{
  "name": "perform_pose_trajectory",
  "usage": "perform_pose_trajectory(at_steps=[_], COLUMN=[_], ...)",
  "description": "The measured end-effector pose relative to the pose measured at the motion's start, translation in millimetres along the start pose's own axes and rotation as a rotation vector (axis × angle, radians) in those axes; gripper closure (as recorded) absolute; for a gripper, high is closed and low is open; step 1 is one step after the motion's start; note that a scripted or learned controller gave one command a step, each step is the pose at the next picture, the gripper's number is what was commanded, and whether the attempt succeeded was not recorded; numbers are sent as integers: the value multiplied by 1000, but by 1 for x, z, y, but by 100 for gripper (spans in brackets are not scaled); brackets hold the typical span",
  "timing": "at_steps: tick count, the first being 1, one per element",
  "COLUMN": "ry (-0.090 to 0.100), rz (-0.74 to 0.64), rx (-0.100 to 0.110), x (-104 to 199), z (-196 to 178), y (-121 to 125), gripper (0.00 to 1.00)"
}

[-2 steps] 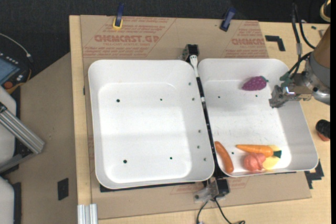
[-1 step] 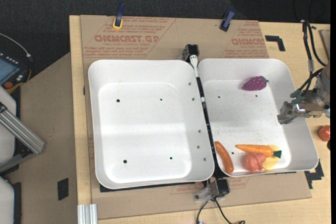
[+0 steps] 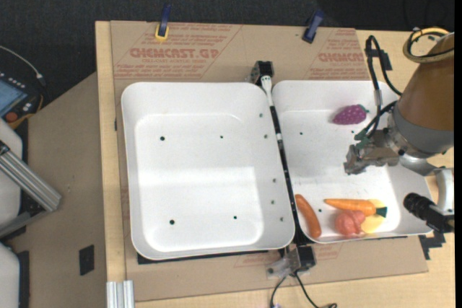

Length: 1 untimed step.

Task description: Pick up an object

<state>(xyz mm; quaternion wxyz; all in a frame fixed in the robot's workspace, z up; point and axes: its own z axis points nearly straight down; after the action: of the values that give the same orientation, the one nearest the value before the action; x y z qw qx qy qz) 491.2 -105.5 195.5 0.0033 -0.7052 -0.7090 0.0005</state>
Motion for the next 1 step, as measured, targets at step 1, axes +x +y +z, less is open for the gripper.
perform_pose_trajectory(at_steps=[1], ry=[-5], rz=[5], rx=[-8], x=[-4], z=[-13], y=[1], gripper=[100])
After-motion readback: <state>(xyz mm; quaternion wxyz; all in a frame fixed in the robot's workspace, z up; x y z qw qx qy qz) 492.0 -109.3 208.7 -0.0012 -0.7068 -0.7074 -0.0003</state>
